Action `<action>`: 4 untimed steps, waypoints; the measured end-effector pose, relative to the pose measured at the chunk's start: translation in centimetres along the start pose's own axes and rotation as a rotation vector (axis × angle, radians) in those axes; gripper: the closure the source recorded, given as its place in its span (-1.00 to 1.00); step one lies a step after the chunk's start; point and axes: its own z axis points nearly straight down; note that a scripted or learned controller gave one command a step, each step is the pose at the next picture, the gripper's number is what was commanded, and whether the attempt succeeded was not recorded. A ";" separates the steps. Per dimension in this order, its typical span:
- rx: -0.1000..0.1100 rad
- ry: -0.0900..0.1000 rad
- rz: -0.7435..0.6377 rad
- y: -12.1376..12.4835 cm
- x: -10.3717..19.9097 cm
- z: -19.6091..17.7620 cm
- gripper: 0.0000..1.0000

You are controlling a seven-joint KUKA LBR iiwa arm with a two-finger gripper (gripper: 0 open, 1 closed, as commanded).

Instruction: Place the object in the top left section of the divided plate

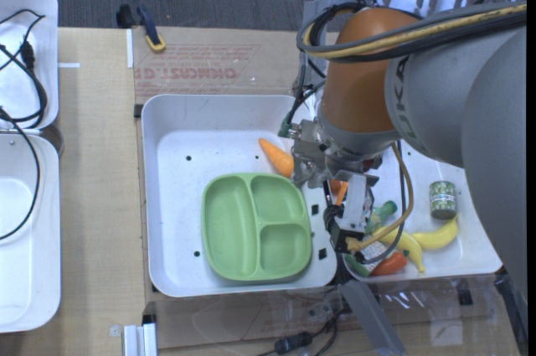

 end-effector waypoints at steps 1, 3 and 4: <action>-0.005 0.003 -0.087 -2.6 2.4 -1.2 1.00; -0.005 0.003 -0.086 -2.6 2.3 -1.2 -1.00; -0.005 0.003 -0.086 -2.6 2.3 -1.2 -1.00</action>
